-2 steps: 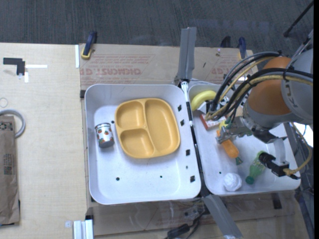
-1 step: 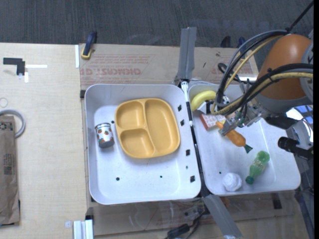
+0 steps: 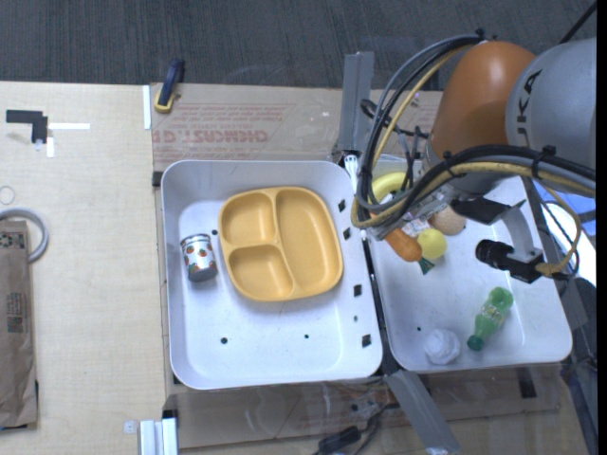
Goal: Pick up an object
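Orange carrot [image 3: 405, 245] just beside end effector [image 3: 410, 218]

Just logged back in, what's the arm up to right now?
The arm is reaching down into the right bin, over a cluster of a carrot, a lemon and a banana. A green bottle lies nearer the front. The left bin holds a yellow divided plate and a small can.

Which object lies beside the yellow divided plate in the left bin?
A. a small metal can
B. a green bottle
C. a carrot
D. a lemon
A: the small metal can lies just left of the yellow divided plate in the left bin; the green bottle lies in the right bin.
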Controlling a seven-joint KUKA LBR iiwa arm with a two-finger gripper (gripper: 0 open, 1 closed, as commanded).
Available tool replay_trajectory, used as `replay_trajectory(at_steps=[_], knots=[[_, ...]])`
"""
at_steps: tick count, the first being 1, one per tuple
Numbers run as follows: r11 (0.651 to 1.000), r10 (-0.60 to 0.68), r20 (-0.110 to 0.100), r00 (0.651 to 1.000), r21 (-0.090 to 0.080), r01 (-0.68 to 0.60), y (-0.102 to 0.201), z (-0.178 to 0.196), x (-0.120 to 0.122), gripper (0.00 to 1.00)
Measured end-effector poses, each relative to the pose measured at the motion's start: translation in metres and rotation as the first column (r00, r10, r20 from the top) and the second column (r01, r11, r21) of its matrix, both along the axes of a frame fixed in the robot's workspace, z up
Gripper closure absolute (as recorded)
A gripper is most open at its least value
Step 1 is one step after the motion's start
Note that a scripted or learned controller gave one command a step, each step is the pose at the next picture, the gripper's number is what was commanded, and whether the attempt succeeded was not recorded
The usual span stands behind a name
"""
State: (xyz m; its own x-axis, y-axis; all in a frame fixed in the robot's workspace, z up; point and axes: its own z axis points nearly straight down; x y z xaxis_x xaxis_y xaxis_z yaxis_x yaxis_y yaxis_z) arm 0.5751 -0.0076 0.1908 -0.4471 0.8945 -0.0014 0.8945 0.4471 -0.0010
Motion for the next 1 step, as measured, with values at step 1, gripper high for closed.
replay_trajectory(at_steps=[1], knots=[[0.954, 0.299, 0.002, 0.954, -0.001, -0.299, -0.0371, 0.0007, 0.0424, 1.00]])
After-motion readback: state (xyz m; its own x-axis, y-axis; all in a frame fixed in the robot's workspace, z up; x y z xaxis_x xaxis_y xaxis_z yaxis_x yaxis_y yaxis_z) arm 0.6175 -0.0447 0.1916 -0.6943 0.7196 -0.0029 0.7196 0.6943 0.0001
